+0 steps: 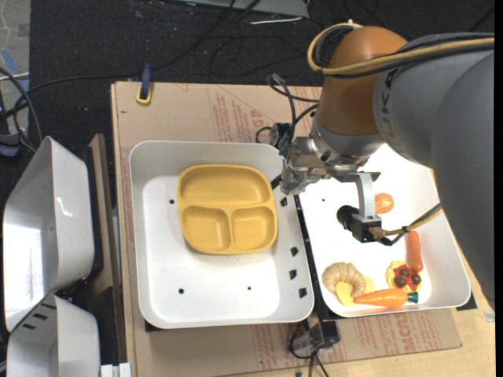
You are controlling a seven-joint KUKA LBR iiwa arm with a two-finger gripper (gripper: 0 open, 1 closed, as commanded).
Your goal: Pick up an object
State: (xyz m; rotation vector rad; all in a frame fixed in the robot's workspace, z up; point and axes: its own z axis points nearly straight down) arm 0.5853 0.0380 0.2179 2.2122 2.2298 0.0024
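The gripper [289, 176] is mostly hidden beneath the wrist [339, 136]; spread or closed, I cannot tell. A yellow plate [228, 208] lies just beside it.

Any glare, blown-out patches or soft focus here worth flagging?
Camera view: the right shallow white bin is blown out to near pure white in its upper part beside the grey robot arm; the left shallow white bin is evenly lit and the yellow three-compartment plastic plate sharp; the arm, nearest the lens, looks slightly soft.

The grey arm [440, 93] covers the right bin's [442, 267] far side and part of an orange ball [384, 203].
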